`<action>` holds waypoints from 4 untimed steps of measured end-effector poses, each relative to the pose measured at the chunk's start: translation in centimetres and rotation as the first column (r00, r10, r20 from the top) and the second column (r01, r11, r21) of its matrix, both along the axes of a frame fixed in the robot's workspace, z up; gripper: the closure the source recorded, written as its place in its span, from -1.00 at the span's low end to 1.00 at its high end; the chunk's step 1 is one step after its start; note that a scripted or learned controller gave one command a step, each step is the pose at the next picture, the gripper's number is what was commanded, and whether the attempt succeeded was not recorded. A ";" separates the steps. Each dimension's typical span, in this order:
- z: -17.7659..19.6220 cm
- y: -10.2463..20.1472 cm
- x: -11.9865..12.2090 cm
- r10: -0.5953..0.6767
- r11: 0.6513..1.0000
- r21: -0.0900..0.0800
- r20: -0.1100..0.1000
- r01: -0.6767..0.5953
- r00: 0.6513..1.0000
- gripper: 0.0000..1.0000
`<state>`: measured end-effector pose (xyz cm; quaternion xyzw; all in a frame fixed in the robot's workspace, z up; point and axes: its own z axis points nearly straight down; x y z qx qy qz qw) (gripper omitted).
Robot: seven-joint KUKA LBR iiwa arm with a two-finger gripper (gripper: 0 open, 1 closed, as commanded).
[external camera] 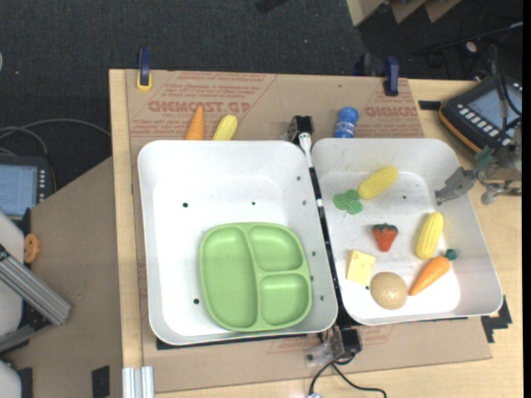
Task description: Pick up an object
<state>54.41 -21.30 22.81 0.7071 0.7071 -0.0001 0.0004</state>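
Resting on brown board (pixel 207 94): two white bins (pixel 166 222); tool (pixel 455 187), fingers' state indiscernible, at right rim.

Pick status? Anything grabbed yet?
Done: nothing lifted. The strawberry, carrot, cheese and both corn cobs lie in the right bin. In hand: the gripper sits at that bin's right rim, holding nothing visible. Left: the whole pick.

Count: 2 shallow white bins (pixel 166 181) (pixel 473 297). 1 green three-compartment plastic plate (pixel 254 275), lower centre. Right bin: 2 yellow toy corn cobs (pixel 377 182) (pixel 429 234), 1 green leafy piece (pixel 348 201), 1 red strawberry (pixel 384 236), 1 yellow cheese wedge (pixel 360 267), 1 tan round potato (pixel 388 289), 1 orange carrot (pixel 431 274).
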 end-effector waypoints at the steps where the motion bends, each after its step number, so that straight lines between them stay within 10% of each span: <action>1: -13.3 -0.7 -5.1 0.004 1.000 0.004 0.002 -0.004 1.000 -1.00; 2: -14.4 7.9 -6.5 0.007 1.000 0.007 -0.005 -0.007 1.000 -1.00; 3: -13.3 7.2 -6.4 -0.002 1.000 -0.001 0.002 0.002 1.000 1.00; 4: -3.8 18.2 -2.0 0.015 1.000 0.005 0.013 -0.015 1.000 1.00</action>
